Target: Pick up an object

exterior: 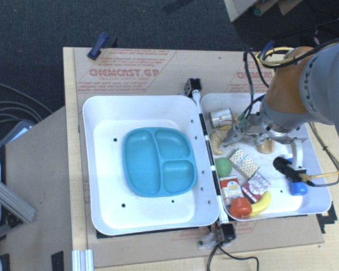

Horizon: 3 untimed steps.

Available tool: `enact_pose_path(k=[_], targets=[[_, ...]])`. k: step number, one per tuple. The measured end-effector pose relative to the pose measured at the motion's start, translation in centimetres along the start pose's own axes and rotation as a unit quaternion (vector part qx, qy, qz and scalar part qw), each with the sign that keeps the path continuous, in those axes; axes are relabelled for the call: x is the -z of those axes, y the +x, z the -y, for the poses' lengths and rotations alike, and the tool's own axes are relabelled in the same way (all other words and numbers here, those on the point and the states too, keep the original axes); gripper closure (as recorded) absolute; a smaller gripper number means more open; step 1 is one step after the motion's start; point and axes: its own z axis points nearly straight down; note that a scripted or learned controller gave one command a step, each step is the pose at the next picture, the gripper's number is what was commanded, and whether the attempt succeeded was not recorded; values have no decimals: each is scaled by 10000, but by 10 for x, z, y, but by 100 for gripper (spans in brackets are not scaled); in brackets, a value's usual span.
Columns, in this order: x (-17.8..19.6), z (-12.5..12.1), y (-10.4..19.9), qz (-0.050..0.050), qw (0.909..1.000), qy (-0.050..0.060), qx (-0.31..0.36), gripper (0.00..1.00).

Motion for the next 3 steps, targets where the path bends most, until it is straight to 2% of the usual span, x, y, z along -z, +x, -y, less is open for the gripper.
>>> enact_pose_path(k=[1, 2, 3], targets=[[-10, -72, 0, -21, 9998, 208, 17, 0], [-2, -71, 1, -24, 9997, 230, 22, 100], [144, -69, 44, 2, 10000, -11, 8, 100]])
